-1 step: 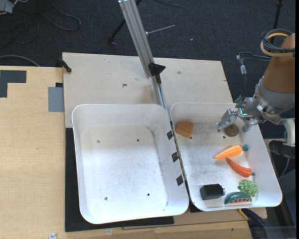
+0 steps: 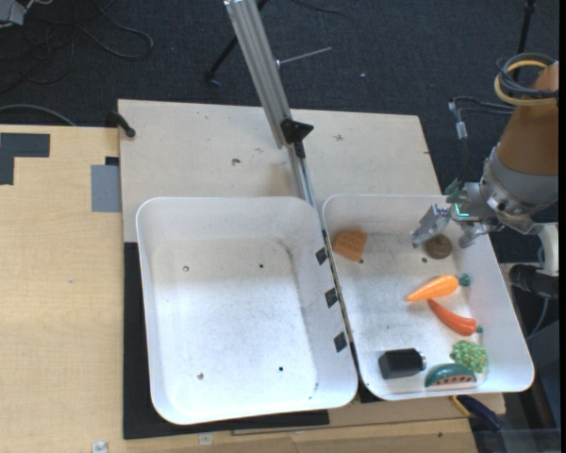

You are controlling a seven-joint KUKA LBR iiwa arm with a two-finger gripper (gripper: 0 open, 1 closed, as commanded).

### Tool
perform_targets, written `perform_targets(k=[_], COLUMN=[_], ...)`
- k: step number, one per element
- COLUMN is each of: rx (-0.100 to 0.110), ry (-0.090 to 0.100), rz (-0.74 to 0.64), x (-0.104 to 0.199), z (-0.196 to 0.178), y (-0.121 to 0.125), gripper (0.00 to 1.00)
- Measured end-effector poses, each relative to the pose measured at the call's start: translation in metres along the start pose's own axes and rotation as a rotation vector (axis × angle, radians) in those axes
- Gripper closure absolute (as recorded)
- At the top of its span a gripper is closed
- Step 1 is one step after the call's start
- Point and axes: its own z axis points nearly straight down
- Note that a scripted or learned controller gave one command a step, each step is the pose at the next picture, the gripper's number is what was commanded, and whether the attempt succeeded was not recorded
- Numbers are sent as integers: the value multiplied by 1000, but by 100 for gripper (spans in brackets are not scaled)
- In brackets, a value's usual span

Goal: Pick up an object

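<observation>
Camera view: the gripper (image 2: 446, 228) is lowered into the right bin (image 2: 519, 347) near its far right wall, fingers spread wide astride a small brown round object (image 2: 439, 246), not seen clamped, with an orange carrot (image 2: 432, 289) lying just below it.

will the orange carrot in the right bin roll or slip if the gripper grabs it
The carrot looks rounded and tapered, so it would probably roll if nudged sideways. Its surface seems smooth like plastic, so the fingers may slip toward the thin end. It lies close to the red pepper, which might get bumped.
</observation>
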Motion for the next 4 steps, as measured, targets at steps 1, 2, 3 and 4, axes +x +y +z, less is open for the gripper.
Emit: perform_targets(k=[1,2,3,4], rx=[4,4,0,1], ry=[1,1,-1,0], rz=[1,0,1,4], x=[1,9,10,9], z=[43,95,121,110], y=[0,5,5,5], gripper=[0,0,0,100])
